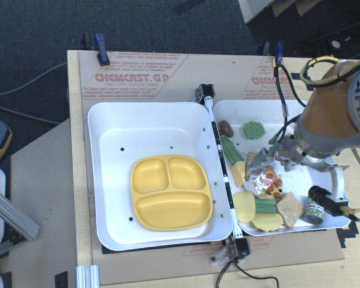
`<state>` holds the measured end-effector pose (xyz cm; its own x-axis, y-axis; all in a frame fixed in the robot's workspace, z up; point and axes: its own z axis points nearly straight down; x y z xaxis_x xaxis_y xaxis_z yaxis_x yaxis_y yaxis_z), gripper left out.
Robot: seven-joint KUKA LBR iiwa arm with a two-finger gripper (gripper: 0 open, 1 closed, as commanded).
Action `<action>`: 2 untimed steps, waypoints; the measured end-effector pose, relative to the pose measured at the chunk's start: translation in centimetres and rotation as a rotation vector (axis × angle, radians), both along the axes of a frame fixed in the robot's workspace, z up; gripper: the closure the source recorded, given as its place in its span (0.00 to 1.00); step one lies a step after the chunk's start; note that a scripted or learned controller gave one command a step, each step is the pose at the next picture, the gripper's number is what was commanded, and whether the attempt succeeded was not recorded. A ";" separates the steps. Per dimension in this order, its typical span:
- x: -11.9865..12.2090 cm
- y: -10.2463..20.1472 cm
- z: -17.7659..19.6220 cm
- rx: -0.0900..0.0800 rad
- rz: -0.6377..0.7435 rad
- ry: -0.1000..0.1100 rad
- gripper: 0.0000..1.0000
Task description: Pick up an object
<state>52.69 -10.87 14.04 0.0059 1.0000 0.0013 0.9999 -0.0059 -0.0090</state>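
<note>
In the camera view the claw [265,158] hangs low at right of centre, over crowded toy food [267,185] in the right bin [252,108]; its opening I cannot tell. Packed neighbours could block its descent or make a piece slip.

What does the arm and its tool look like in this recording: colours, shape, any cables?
The arm is a thick rounded body with an orange band and grey casing beside it. Black and yellow cables loop above it. Below the band sits a grey metal wrist, ending in a small metallic tool over the right bin.
</note>
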 end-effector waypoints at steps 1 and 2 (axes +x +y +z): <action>-2.0 -2.2 -5.5 0.001 -0.001 -0.015 0.00; 4.7 -2.7 -5.5 -0.004 0.009 -0.015 0.00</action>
<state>57.43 -13.56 8.51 -0.0033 1.0000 -0.0022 1.0000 0.0033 0.0064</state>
